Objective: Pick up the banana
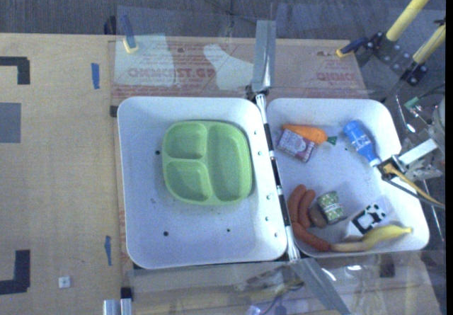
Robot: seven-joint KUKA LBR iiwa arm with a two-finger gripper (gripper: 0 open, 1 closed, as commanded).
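Observation:
The yellow banana point(375, 237) lies on its side in the front right corner of the right bin point(341, 173), along the bin's front wall. Its tip points right toward the rim. A black-and-white small object point(370, 219) sits just behind it, touching or nearly touching it. A reddish sausage point(311, 239) lies at the banana's left end.
The right bin also holds an orange carrot point(306, 134), a purple packet point(295, 144), a blue bottle point(359, 141), two more sausages point(301, 204) and a small green can point(330, 207). A green divided plate point(207, 162) rests in the left bin point(141, 225). Yellow poles point(417, 2) and cables stand at the right.

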